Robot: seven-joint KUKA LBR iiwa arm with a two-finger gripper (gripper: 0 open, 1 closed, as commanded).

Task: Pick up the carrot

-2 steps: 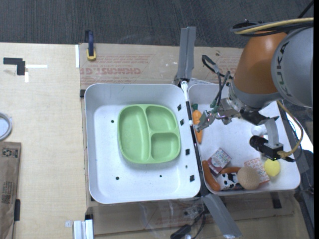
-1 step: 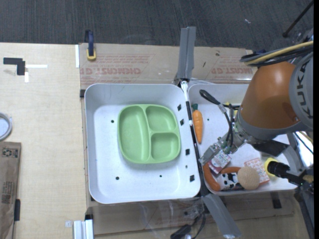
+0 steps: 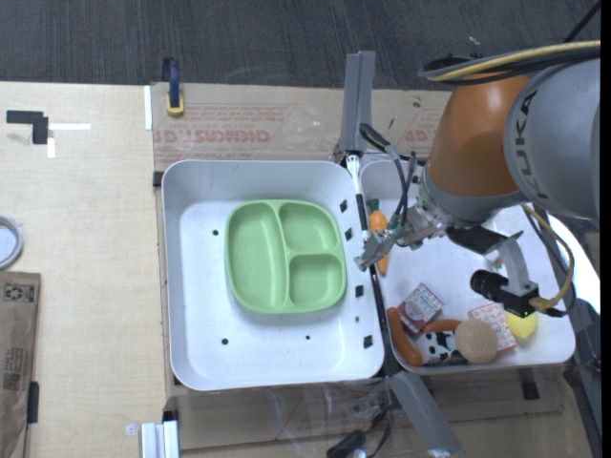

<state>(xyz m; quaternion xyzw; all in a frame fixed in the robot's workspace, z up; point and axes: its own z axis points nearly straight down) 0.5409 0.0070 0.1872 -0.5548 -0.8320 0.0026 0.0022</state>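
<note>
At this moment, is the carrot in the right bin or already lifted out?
In the bin. The carrot lies flat by the right bin's left wall, near the front, apart from the hand, which is further back.

A pale wooden bench [image 3: 76,256] is seen under even light, bordered above by dark grey carpet [image 3: 191,17]. On the bench, 2 white bins [image 3: 191,256] are set; a clamp [image 3: 173,98] is fixed at its far edge.

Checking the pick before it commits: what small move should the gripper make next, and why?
Probably ease straight down: the two-finger gripper hangs at the right white bin's left wall, over a small orange carrot, with no sign of it held yet.
</note>
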